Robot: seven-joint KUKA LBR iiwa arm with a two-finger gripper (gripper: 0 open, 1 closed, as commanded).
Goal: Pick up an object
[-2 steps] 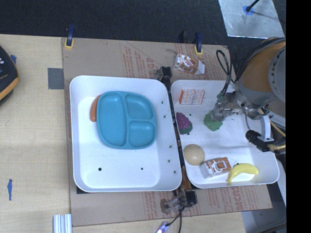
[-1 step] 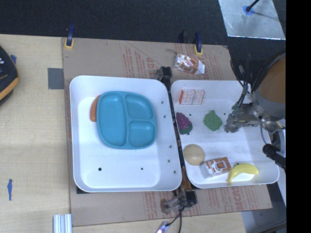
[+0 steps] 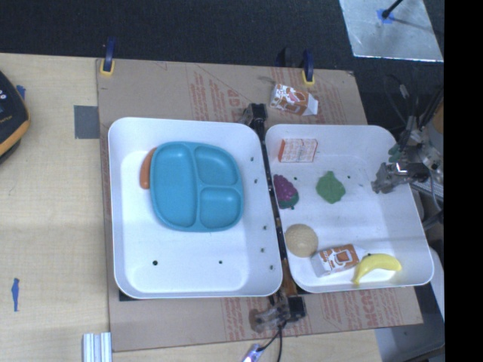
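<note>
yellow banana [image 3: 376, 267] at bin edge, orange item [image 3: 144, 170] half-hidden under blue plate [image 3: 198, 186]

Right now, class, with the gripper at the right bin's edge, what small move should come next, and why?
Probably shift the gripper left over the green object. It sits at the right bin's right rim with nothing between its fingers, and that object lies nearest, apart from the others.
</note>
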